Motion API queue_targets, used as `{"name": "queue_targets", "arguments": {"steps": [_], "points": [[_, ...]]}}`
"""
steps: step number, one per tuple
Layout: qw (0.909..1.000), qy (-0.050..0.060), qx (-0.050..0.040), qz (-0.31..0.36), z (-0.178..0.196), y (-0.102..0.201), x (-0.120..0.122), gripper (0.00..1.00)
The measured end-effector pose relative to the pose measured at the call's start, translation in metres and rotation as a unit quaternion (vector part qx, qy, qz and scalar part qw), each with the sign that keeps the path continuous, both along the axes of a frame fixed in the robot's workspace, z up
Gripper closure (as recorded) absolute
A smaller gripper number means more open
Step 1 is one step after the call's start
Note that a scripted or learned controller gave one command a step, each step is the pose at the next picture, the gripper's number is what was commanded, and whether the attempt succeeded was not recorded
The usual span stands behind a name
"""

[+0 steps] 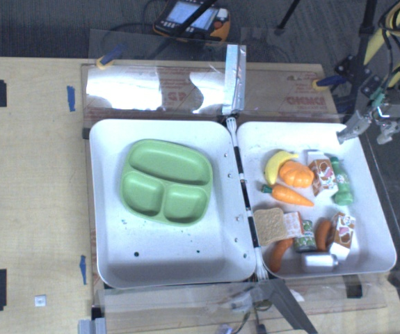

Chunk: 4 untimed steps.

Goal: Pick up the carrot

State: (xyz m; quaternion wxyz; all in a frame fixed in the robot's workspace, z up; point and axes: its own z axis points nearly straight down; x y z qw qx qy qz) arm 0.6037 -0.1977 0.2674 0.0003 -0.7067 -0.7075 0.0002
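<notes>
Lying in the right bin [366, 186], the carrot [292, 195] has its long axis running from about ten o'clock to four o'clock, with the thin green end toward the bin divider and the other end toward the bin's middle. Going from left to right: the left bin [109, 207] carries a green sectioned plate [165, 180], then comes the carrot, touching an orange round fruit [298, 174] just above it and with a slice of bread [269, 224] near below it. Further right, the gripper [356, 127] hangs over the far right corner of the bin. From it, the carrot lies at about seven to eight o'clock, well apart. Whether the fingers are wide or narrow I cannot tell; nothing is seen between them. I judge the reach must come down and leftward, with the fingers turned across the carrot's axis.
</notes>
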Motion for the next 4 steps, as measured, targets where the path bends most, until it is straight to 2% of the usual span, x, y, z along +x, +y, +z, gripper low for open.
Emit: {"name": "queue_targets", "arguments": {"steps": [1, 2, 3, 4], "points": [[1.0, -0.002, -0.0012, -0.003, 0.059, -0.026, 0.008, 0.0], [1.0, -0.002, -0.0015, -0.01, 0.083, 0.011, 0.031, 0.0], [1.0, 0.0, -0.0002, 0.006, -0.023, 0.066, 0.063, 0.0], [0.9851, 0.0, 0.0005, 0.172, -0.089, 0.101, 0.003, 0.0]]}}
